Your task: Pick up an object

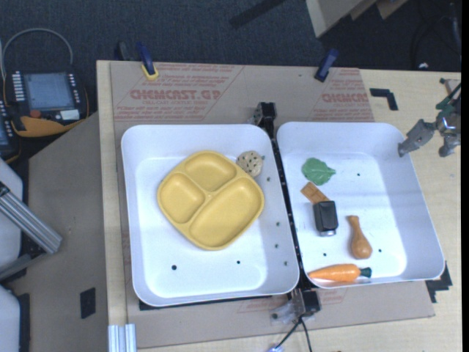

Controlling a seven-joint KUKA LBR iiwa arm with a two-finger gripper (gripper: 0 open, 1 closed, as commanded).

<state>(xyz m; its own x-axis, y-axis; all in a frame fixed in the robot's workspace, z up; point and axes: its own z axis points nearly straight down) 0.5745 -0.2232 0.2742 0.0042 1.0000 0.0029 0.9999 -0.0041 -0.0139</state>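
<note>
The right bin (410, 196) holds a green leaf-shaped piece (318, 170), a small brown block (314, 193), a black rectangular object (325, 217), a brown drumstick (358, 237) and an orange carrot (338, 273) near its front wall. My gripper (423, 150) hovers over the bin's far right rim, well to the right of these things and apart from them. Its two grey fingers (408, 141) stand open with nothing between them.
In the left bin (139, 218) lies a yellow divided plate (211, 198), with a cookie (250, 163) at the plate's far right edge. A cardboard sheet (220, 86) lies under both bins. A pendant screen (45, 94) sits off the bench at far left.
</note>
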